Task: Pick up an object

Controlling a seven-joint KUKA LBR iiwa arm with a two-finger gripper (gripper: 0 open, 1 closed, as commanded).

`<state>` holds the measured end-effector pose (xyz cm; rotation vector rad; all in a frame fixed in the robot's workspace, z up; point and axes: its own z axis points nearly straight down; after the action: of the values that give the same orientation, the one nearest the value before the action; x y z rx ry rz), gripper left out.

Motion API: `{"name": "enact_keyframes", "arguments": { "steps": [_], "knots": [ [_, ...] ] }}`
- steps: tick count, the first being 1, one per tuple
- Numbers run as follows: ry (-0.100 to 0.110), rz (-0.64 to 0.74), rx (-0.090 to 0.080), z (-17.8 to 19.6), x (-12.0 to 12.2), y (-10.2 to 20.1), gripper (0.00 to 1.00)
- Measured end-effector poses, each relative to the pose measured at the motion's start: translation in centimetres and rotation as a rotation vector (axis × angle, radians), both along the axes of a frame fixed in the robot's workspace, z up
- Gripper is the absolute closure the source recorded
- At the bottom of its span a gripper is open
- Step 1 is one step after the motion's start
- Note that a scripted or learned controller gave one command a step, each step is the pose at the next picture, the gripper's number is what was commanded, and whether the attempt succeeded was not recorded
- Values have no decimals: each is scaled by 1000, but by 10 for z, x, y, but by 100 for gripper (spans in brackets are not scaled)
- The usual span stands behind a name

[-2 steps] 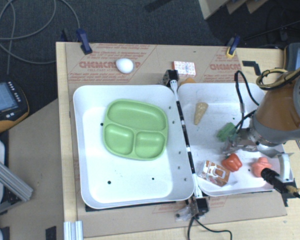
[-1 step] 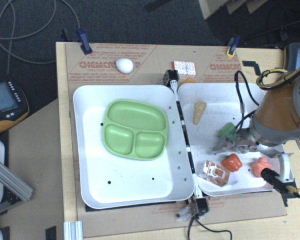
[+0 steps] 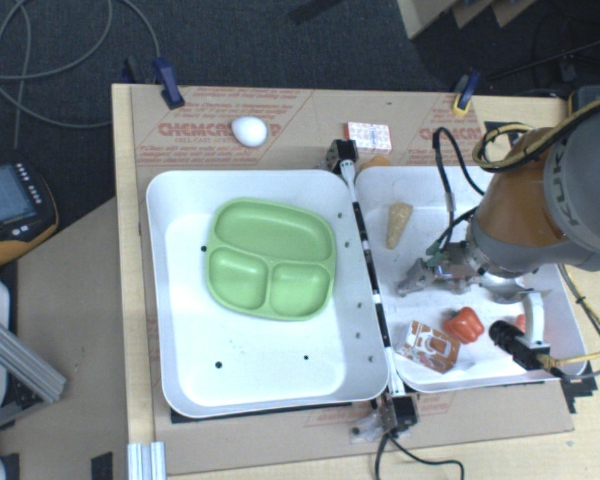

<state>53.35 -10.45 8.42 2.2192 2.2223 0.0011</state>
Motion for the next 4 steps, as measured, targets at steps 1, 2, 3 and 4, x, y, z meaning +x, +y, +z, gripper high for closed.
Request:
{"name": "enact_keyframes", "arguments": {
  "steps": [1, 2, 3, 4],
  "knots": [
    [3, -3, 0, 0, -48, -73, 0],
    [1, -2, 0, 10, -48, -72, 100],
    [1, -3, 0, 10, -48, -72, 0],
    [0, 0, 0, 0, -11, -36, 0]
  ]
}}
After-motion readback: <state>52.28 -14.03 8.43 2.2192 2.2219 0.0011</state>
